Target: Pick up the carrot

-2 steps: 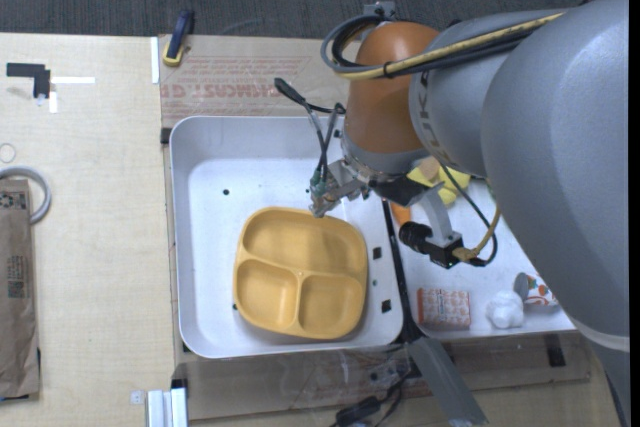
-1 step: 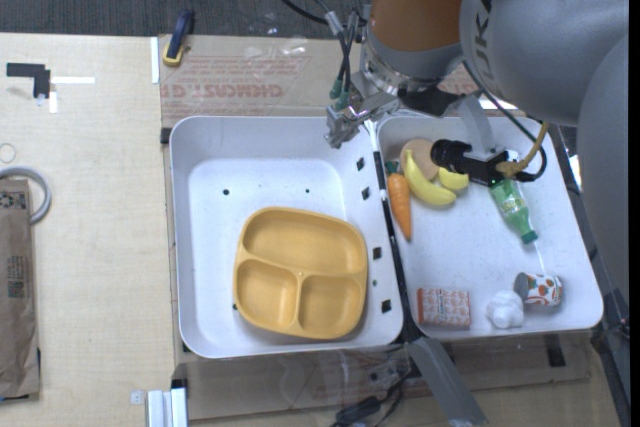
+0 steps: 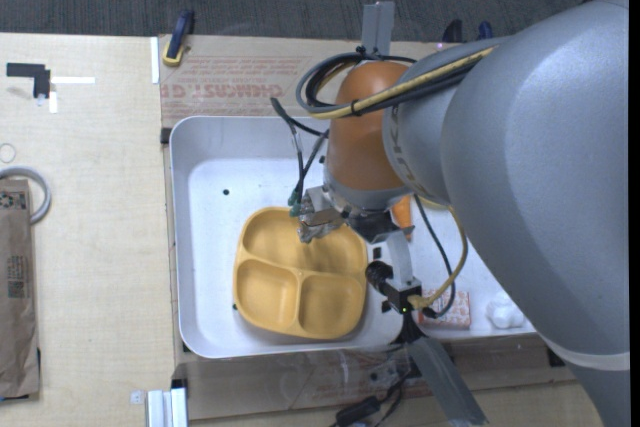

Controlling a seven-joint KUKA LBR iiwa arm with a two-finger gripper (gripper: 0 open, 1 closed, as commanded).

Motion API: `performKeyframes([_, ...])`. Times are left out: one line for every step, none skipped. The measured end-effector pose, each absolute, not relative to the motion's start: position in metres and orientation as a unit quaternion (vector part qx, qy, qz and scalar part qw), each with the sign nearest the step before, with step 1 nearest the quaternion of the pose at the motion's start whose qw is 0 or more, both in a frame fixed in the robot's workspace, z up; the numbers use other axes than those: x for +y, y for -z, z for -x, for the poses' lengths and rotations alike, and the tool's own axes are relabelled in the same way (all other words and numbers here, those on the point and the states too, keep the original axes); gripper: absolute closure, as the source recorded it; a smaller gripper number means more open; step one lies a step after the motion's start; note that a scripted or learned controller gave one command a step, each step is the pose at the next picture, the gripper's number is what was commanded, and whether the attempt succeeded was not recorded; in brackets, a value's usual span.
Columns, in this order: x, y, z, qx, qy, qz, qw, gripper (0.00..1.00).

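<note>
From my station I see the grey arm with its orange band [image 3: 365, 130] reaching down into the shallow white plastic bin [image 3: 200, 215], its wrist hanging over the upper right compartment of the yellow three-compartment plastic tray [image 3: 290, 290]. The gripper [image 3: 318, 220] sits low there, near the tray's rim, but the wrist body and cabling mask its tip, so I cannot tell whether it is apart or together, and I see nothing held.

The carrot [image 3: 402, 211] shows as a small orange sliver just right of the wrist, mostly hidden behind the arm; I judge it lies on the bin floor beside the tray, not in it. If so, the tool stands left of its target, and a descent here would meet the tray instead.

The tray looks smooth, rigid and matte, with rounded corners and raised dividers. The bin walls are glossy and sloped, which would let loose items slide to the floor. A pink-and-white packet [image 3: 450, 310] lies near the bin's lower right.
</note>
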State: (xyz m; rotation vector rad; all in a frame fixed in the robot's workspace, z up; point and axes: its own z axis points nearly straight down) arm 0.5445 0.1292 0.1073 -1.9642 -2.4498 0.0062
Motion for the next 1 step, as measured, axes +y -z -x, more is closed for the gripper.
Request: performKeyframes([0.1136,-0.2231,-0.5510,-0.817,-0.0012,0.577,0.000,1.00])
